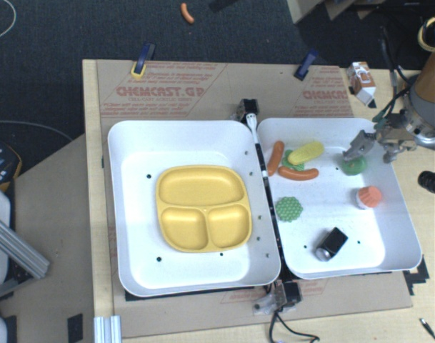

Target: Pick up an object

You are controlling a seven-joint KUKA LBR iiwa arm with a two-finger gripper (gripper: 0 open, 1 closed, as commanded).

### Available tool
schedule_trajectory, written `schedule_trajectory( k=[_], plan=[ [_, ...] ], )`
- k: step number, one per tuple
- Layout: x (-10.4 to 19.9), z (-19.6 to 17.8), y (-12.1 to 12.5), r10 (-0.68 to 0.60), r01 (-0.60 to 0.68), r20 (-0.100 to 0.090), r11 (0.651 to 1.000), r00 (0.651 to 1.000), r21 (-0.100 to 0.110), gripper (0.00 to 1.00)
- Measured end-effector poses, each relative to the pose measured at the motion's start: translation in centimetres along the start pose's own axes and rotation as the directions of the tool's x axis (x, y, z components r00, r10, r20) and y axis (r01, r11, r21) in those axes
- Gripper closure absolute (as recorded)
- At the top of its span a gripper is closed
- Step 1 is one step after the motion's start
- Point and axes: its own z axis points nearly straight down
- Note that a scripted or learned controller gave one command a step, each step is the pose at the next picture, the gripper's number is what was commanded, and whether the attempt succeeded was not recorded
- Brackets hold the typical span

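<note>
Claw [372, 147]: hangs over the far right corner of the right bin [388, 252], directly above the green round piece [354, 166]; whether it is spread or closed, cannot tell.
Likely target: green round piece, judged from the claw's position over it; nothing seen gripped.
Right bin contents: yellow piece [306, 153] touching two orange sausages [276, 157]; green dotted disc [288, 208] near the divider; pink-orange piece [370, 196]; black block [331, 243] near the front.
Left bin [124, 191]: yellow divided tray [203, 207], central, well apart from the claw.
Tabletop [203, 84]: cardboard sheet clamped at the far edge, presumably to keep the bins steady.
</note>
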Motion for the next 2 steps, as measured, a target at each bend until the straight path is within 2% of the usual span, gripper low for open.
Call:
schedule_trajectory(
  k=[1, 2],
  plan=[
    [0.0, -0.7, 0.3, -0.003, 0.003, 0.003, 1.000, 1.000, -0.013, 0.00],
    [-0.4, 5.4, 0.8, -0.003, 0.003, 0.001, 1.000, 1.000, -0.007, 0.00]
  ],
)
